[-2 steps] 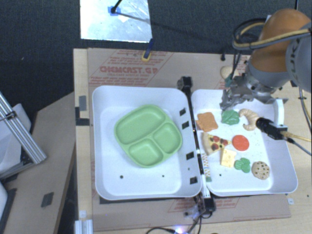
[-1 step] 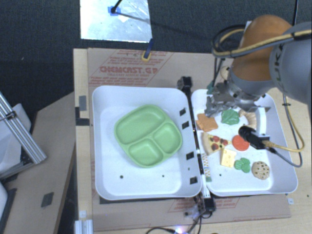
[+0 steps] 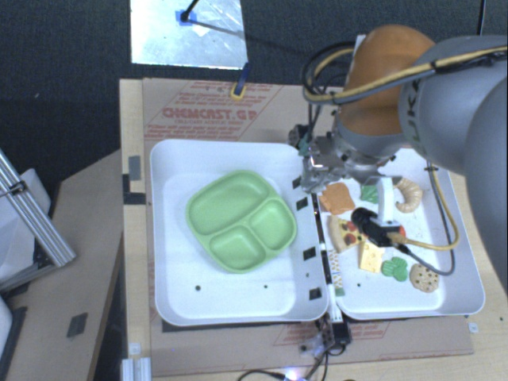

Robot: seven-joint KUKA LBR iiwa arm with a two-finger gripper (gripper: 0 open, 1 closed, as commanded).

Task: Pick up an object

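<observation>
Claw (image 3: 316, 171): low over the 10 o'clock corner of the right bin (image 3: 460, 292), close to the wall it shares with the left bin (image 3: 171, 292). I cannot tell whether it is open or closed, and nothing can be seen gripped in it.
Arm (image 3: 444, 94): grey with an orange band, reaching in from 3 o'clock and covering the far part of the right bin.
Toast (image 3: 337, 198): flat in the right bin, near the claw at its 5 o'clock; contact cannot be told.
Pizza slice (image 3: 345, 234): at 6 o'clock of the toast, beside the shared wall.
Cheese (image 3: 370, 256): just beside the pizza slice, at its 4 o'clock.
Broccoli (image 3: 394, 269): just beside the cheese, at its 4 o'clock.
Cookie (image 3: 425, 279): at 3 o'clock of the broccoli, towards the right bin's 5 o'clock corner.
Croissant (image 3: 410, 194): at 3 o'clock of the toast, well apart from it.
Green plate (image 3: 240, 219): three compartments, lying in the middle of the left bin.
</observation>
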